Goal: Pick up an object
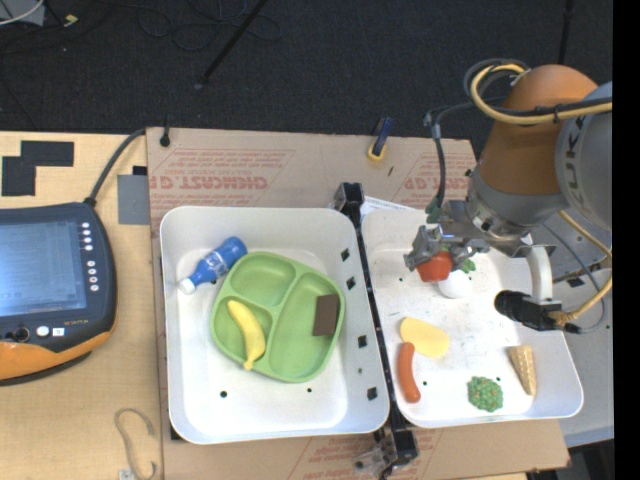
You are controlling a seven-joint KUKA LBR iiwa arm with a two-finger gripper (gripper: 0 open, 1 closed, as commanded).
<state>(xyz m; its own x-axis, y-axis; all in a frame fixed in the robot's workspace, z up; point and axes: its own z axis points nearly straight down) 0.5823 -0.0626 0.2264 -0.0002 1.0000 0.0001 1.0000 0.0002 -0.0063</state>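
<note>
Red toy fruit with a green top (436, 268) sits right at the gripper (436, 255), in the right bin (455, 368); contact is likely, but whether it is grasped cannot be told. A white round object (457, 286) touches the fruit just below the gripper. Farther below it lie a yellow piece (425, 337), a red sausage (407, 371), a green broccoli (486, 394) and a cone (523, 369). Well off to the gripper's view-left, the left bin (200, 368) holds a green divided plate (285, 363) with a banana (246, 330) and a brown block (326, 315), plus a blue bottle (214, 264).
</note>
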